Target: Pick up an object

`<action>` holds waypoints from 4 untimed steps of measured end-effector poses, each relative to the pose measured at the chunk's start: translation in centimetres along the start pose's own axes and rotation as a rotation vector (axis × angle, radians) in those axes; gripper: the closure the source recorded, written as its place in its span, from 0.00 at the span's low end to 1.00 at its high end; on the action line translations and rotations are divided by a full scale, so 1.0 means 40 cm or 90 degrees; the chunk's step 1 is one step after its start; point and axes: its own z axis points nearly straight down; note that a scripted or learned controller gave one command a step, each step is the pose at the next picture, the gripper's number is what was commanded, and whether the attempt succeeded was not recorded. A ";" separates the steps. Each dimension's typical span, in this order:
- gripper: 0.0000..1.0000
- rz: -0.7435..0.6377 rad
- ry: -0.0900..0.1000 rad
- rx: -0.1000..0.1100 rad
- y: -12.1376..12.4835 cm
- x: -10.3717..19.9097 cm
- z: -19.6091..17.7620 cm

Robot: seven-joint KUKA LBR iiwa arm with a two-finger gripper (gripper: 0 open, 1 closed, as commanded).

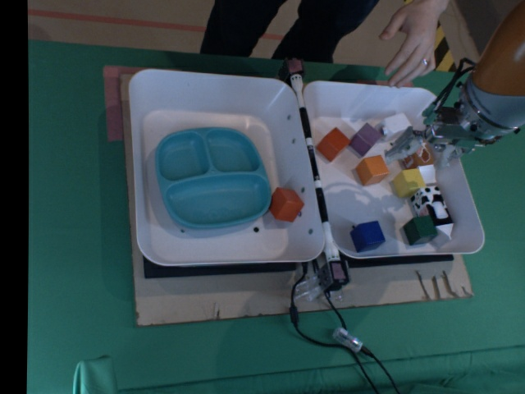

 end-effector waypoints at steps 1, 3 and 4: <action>0.00 -0.001 -0.004 -0.013 0.023 -0.003 0.168; 1.00 0.000 -0.005 -0.014 0.074 -0.061 0.158; 0.00 -0.002 0.002 -0.003 0.067 -0.050 0.174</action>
